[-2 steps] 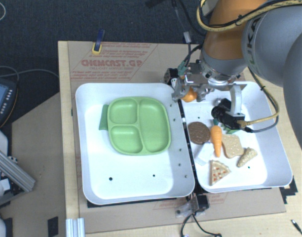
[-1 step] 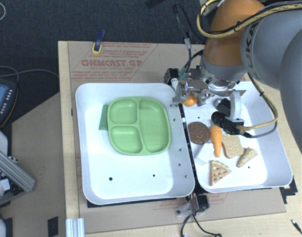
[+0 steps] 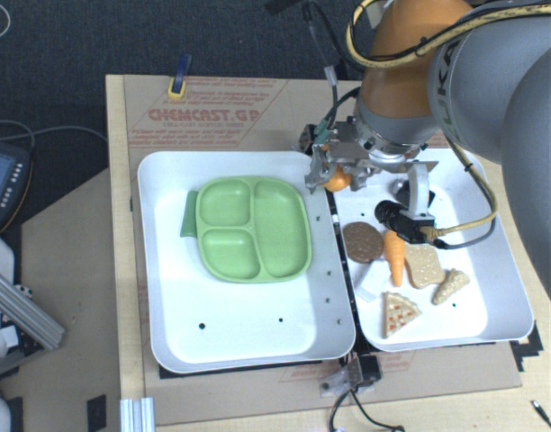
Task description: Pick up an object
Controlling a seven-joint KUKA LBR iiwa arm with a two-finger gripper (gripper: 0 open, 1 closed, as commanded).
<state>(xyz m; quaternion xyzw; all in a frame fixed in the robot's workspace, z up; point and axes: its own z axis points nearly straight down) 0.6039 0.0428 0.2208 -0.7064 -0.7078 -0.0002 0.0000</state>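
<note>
Hovering my tool (image 3: pixel 340 171) at upper centre of the frame, over the orange piece (image 3: pixel 338 182), ready to grab; I cannot tell its state.

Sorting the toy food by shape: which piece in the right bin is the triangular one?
The pizza slice, lying nearest the bin's front edge. It is a flat wedge with red spots; the carrot is a long cone, the brown patty round.
</note>
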